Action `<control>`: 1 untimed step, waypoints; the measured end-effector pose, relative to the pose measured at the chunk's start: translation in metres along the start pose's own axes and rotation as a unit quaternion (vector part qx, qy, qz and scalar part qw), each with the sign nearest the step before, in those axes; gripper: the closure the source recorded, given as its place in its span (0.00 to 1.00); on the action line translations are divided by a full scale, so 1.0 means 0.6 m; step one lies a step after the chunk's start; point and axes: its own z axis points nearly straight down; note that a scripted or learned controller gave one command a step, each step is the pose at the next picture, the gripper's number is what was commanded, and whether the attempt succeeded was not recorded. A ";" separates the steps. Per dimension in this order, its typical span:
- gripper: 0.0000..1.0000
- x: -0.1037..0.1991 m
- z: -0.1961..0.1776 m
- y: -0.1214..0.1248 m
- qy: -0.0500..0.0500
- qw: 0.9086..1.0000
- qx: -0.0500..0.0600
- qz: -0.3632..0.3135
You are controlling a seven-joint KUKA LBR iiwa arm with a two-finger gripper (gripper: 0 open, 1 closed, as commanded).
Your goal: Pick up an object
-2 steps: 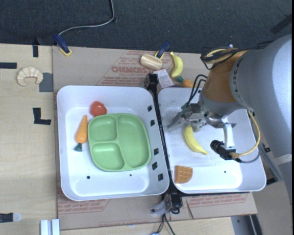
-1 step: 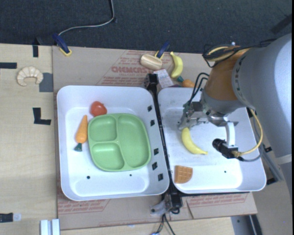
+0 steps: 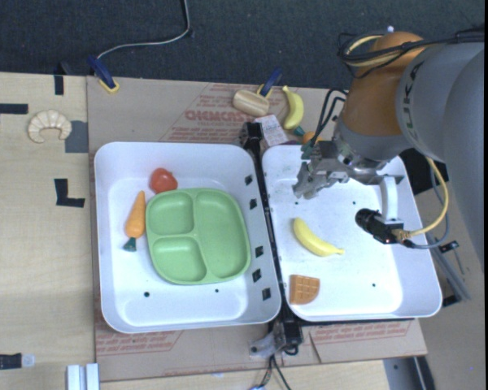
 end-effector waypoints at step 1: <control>0.00 0.000 0.001 -0.001 0.000 1.000 0.001 0.000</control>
